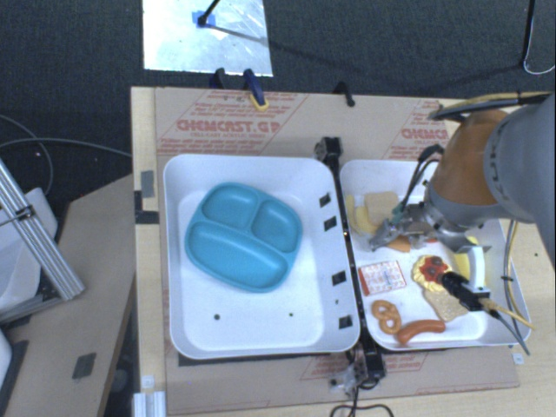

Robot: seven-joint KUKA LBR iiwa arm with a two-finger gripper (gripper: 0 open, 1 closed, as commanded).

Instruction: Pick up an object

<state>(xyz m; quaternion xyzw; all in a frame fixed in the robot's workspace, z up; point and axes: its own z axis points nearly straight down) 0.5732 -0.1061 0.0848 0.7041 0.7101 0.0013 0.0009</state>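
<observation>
We looked down at a slant on two shallow white bins set side by side on a sheet of cardboard (234, 120) printed with red letters. The left bin (261, 324), in the middle of the frame, held a blue divided plate (245, 235) lying flat toward its upper left.

The right bin (391, 179) sat at the right of the frame and held several small toy foods. A tan block (380, 205) lay in its upper left part, with a yellow piece (358, 219) touching its left side. A white card with red print (382, 276) lay near the bin's middle. Below it, along the lower edge, were a pretzel (387, 314) and a sausage (420, 329), close together. A red and yellow piece (429, 270) and a slice of toast (444, 305) lay further right.

The grey arm (517, 159), with its orange band (465, 159), came in from the right edge and bent down into the right bin. The gripper (382, 232) pointed left, low over the bin floor, just below the tan block and just above a small orange piece (400, 244). We could not tell whether the gripper was spread or closed, and we saw nothing clearly held in it.
</observation>
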